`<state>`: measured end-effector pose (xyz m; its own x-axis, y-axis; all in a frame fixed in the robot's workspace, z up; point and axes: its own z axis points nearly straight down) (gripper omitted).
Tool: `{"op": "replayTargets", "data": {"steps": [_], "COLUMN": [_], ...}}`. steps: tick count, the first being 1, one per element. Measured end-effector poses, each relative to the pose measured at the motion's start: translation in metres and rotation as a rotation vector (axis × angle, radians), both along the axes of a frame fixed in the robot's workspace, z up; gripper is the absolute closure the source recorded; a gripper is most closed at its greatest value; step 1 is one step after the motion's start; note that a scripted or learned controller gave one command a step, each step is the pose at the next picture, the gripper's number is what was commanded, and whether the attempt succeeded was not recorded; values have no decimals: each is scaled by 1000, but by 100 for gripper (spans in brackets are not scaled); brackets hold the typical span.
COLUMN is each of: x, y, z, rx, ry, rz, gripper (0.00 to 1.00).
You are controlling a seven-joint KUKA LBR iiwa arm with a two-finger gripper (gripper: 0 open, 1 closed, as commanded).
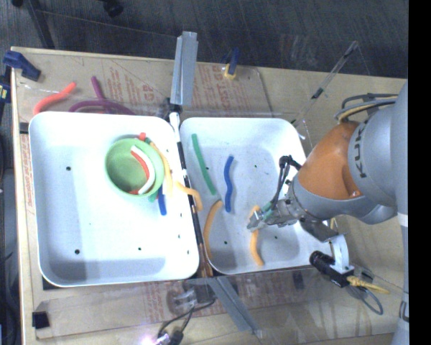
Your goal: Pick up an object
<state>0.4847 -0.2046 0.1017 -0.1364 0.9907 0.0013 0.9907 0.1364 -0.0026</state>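
Camera view: left bin [65, 214] holds green bowl [131, 167], red strip lying inside bowl; yellow and blue strips poke out at bowl's lower right edge. Right bin [273, 131] holds green strip [202, 162], blue strip [228, 183], orange curved strip [210, 223] near left wall, orange strip [256, 246] near front. Gripper [261, 218] low over right bin, just above upper end of that front orange strip; whether jaws open or closed, cannot tell. Grey arm casing at right shows partial letters "KU". Faint red print on bench, unreadable.

Red strip [55, 96] and purple loop [100, 106] on bench beyond left bin; blue clamp [233, 62], perhaps
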Motion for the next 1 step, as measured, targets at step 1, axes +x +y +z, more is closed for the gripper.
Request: {"op": "replayTargets", "data": {"steps": [1], "x": [41], "y": [46], "z": [78], "rx": [0], "ry": [0], "rz": [-126], "gripper": [100]}}
